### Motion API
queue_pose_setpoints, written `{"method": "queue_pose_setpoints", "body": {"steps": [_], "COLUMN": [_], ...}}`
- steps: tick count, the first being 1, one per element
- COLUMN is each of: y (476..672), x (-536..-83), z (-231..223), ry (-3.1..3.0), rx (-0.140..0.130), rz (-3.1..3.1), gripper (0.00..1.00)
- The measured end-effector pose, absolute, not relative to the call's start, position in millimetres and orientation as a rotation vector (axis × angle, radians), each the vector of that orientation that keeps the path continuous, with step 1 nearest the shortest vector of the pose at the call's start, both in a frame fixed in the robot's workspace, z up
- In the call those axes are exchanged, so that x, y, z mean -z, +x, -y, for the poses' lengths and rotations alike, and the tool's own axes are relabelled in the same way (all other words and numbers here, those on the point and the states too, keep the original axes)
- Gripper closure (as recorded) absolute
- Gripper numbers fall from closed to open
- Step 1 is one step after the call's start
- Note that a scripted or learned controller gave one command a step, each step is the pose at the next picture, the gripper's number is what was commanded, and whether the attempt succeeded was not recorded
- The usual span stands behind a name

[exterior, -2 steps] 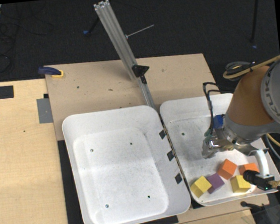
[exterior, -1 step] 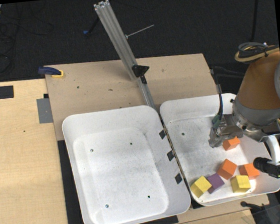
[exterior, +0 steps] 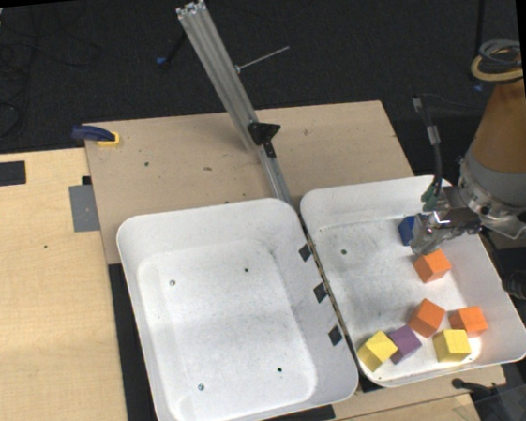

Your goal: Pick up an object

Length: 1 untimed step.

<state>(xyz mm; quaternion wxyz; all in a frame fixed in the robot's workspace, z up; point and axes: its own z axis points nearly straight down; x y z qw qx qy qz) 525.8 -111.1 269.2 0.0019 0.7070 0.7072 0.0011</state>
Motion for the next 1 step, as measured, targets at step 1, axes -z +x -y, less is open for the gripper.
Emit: {"method": "queue_pose_setpoints", "body": {"steps": [1], "y": [526.2], "x": [-298.9], "z": [112.5], "ry": [2.221], "rx": [-0.001], "rz": [-2.221], "gripper": [1.00]}}
